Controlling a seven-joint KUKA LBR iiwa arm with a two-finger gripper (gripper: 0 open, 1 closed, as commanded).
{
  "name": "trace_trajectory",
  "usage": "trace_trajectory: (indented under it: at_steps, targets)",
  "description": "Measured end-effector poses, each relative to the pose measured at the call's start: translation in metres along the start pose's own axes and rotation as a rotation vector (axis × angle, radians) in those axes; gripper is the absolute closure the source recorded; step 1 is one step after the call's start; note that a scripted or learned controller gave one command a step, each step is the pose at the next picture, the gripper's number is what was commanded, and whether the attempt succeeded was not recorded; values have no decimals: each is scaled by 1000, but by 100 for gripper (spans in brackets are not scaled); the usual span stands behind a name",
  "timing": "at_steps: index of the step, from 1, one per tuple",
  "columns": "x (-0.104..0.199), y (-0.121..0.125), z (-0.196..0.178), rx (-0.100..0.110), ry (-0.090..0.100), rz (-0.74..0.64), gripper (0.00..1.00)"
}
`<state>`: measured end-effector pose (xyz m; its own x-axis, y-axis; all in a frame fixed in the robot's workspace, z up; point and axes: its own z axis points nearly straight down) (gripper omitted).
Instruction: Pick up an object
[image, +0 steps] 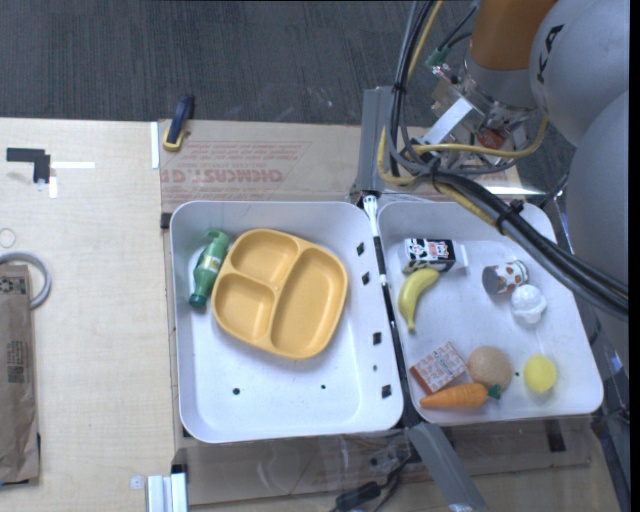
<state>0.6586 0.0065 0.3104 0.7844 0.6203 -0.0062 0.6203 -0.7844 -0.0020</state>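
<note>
Two bins noted: yellow plate in left bin, banana in right bin. Arm raised; grip state undeterminable.

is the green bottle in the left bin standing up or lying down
Lying down. The green bottle shows its full length along the left bin's floor, cap toward the back wall, beside the yellow divided plate.

The grey arm with its orange band sits high at the upper right, cables trailing below the wrist.
</note>
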Motion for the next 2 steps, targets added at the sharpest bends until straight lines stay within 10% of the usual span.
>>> trace_trajectory:
  at_steps: [1,2]
  targets:
    - [-30,-9,-125,-2,1,-345,100]
    - [-5,6,-67,0,0,-71,100]
